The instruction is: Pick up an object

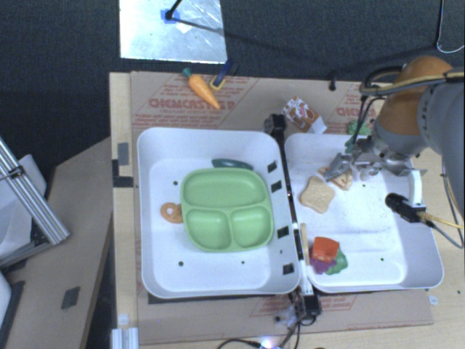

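Note:
My gripper (337,170) is low in the right bin (418,257), near its back left part, with the grey arm and orange band reaching in from the right. A small tan cracker-like piece (344,181) lies right beside its tip; whether they touch is unclear. A toast slice (317,194) lies just to the front left of the gripper. A red, green and purple toy food piece (328,255) rests near the bin's front left corner.
The left bin (156,267) holds a green divided plate (225,209), a small orange ring (172,212) and a dark teal item (232,163) behind the plate. Outside, behind the bins, lie a toy carrot (203,91), a red-white packet (300,113) and a foil sheet (173,19).

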`<state>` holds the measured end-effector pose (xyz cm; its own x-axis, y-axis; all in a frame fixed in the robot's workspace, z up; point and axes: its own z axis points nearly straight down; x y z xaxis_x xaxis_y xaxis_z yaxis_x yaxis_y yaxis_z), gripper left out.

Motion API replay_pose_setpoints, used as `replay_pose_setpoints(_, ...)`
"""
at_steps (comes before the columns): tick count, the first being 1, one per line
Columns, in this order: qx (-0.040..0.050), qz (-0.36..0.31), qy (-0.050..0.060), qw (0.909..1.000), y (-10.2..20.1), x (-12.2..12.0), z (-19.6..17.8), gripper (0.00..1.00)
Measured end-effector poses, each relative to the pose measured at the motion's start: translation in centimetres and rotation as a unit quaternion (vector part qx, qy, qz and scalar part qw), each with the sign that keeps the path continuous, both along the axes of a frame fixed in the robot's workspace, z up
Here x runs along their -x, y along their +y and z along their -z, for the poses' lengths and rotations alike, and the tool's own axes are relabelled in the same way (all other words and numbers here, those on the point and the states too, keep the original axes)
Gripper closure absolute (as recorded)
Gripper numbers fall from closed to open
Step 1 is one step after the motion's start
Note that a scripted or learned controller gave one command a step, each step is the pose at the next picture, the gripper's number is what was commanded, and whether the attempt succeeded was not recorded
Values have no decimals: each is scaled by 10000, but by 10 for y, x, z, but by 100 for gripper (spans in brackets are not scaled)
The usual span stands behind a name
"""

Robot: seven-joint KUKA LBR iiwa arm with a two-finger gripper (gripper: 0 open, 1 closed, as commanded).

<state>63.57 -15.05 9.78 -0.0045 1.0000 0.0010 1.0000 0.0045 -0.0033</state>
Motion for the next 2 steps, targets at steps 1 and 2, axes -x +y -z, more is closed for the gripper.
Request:
replay_pose_setpoints(1, 6, 1, -19, 10000, 0, -1, 13, 0)
replay_pose_setpoints(2, 7, -7, -39, 10000, 0, -2, 1, 100)
